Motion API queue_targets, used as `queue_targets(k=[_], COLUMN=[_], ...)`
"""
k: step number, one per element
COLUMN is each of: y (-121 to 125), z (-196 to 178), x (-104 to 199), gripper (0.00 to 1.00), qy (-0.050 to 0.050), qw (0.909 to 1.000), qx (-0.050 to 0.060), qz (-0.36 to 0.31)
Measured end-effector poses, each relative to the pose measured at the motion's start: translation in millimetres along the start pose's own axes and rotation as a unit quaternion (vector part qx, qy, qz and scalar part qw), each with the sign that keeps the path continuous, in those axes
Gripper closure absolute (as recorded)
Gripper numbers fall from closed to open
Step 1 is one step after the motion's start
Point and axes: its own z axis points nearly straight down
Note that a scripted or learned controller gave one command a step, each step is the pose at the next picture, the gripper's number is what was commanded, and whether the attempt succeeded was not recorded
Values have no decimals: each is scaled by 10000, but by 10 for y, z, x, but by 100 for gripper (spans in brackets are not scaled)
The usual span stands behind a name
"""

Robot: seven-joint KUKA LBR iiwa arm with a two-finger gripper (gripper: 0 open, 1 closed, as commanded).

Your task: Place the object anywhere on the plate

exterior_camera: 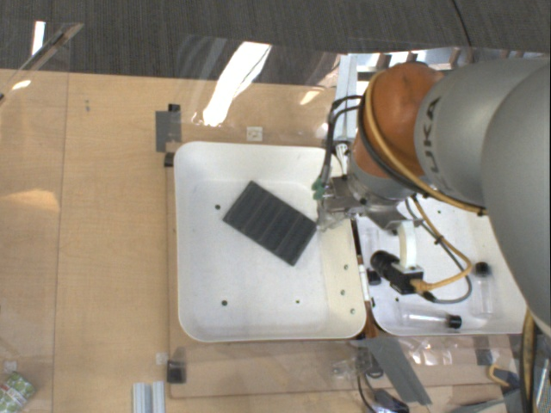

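A dark grey ribbed rectangular plate (269,222) lies tilted in the upper middle of the left bin (258,317). My gripper (329,206) hangs over the left bin's right rim, just right of the plate's right corner, and the wrist and grey arm (482,127) cover most of it from above. A small clear object with a black tip (430,319) lies near the front of the right bin (405,325). Nothing shows between the gripper and the plate.
The orange band (396,101) and the arm cover most of the right bin. A yellowish cable (448,282) and a black connector (392,272) hang below the wrist. Wooden bench (86,231) surrounds the bins.
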Motion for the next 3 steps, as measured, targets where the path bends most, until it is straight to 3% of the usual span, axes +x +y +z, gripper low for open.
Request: queue_targets(k=[1, 2, 3], y=[-219, -242, -121], z=[4, -3, 7], x=[327, 202, 542], gripper=[100, 100, 100], qy=[0, 1, -6], qw=[9992, 9803, 9415], qx=[2, -9, 8], qz=[-400, 1977, 3370])
